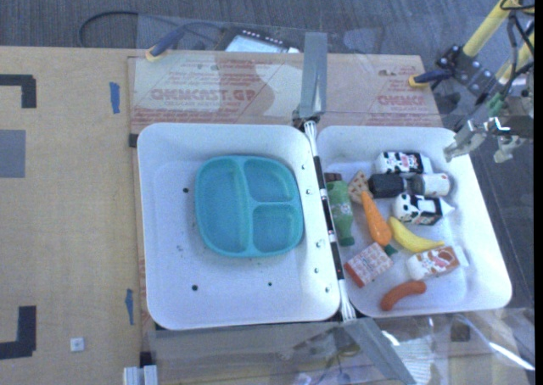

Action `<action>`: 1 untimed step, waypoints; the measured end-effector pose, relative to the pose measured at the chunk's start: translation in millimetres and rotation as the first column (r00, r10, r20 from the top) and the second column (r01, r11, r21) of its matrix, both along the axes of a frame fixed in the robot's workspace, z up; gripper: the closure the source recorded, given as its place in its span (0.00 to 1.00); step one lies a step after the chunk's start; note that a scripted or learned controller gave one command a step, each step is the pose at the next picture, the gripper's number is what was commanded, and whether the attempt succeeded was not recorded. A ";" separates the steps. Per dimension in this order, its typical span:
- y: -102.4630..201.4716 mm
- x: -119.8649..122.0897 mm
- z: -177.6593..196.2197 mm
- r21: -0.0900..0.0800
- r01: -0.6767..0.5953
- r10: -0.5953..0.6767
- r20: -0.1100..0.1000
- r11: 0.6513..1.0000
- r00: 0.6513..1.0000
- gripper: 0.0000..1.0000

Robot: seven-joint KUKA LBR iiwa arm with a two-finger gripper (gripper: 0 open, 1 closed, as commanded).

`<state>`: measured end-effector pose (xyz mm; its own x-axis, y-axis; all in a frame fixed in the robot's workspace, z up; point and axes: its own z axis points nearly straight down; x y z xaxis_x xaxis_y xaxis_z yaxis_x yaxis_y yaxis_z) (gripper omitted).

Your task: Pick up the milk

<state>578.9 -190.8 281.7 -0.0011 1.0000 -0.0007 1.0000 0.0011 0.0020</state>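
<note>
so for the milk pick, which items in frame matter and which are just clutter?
Job:
- white milk carton with red-orange label, front of right white bin
- two-finger gripper, by that bin's back right corner

Clutter:
- teal divided plate, left bin
- green bottle
- orange carrot
- yellow banana
- red sausage
- red and white box
- cow-patterned toys

milk (pixel 400 161), a small cow-patterned carton, lies on its side in the right bin (pixel 484 205).
</note>
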 end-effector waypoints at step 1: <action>-1.1 -21.9 -110.8 0.001 0.032 -0.032 -0.001 0.999 0.999 0.00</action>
